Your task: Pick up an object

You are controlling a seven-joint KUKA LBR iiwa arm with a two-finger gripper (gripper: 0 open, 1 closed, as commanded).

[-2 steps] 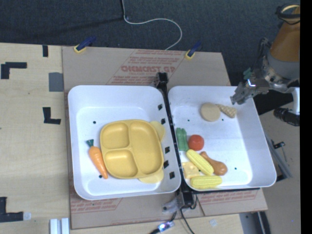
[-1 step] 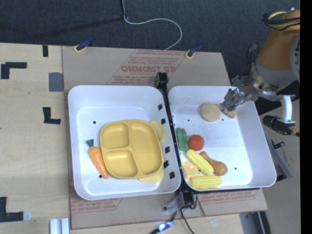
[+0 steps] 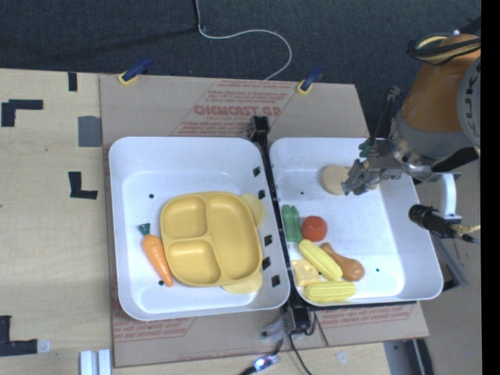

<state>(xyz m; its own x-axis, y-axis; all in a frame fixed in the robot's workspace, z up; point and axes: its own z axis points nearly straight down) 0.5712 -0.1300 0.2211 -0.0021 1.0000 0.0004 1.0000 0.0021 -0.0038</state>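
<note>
Gripper: the gripper (image 3: 358, 180) hangs over the far part of the right bin (image 3: 406, 276), reaching in from the right; whether it is spread or pressed together I cannot tell
Tan disc: a flat tan piece (image 3: 334, 180) lies just left of the gripper, touching or nearly touching it; contact cannot be told
Red tomato: the tomato (image 3: 314, 228) sits nearer the camera and to the gripper's left, apart from it
Green vegetable: a green pod (image 3: 291, 223) lies just left of the tomato, by the bin's wall
Corn: two yellow cobs (image 3: 321, 259) lie well toward the camera from the gripper, with a brown drumstick (image 3: 344, 265) beside them
Left bin: the left bin (image 3: 129, 162) is well to the gripper's left, holding a yellow divided plate (image 3: 211, 237) and a carrot (image 3: 157, 260) at the plate's left edge
</note>
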